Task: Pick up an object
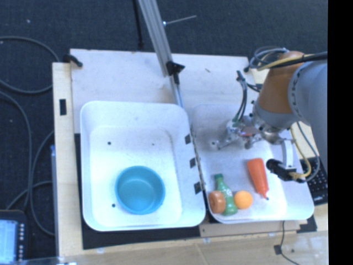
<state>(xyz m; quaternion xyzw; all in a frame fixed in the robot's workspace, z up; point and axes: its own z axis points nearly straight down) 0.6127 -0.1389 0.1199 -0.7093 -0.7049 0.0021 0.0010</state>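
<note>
Bowl (140,189) in left bin (94,120); carrot (257,176), apparently, in right bin (207,120).

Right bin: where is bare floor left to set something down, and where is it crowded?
In the right bin, bare floor lies along its far-left part, between the divider and the claw, and mid-floor left of the carrot. The near edge is crowded: green bottle, brown fruit and orange ball cluster together. The left bin is bare apart from the blue bowl.
</note>
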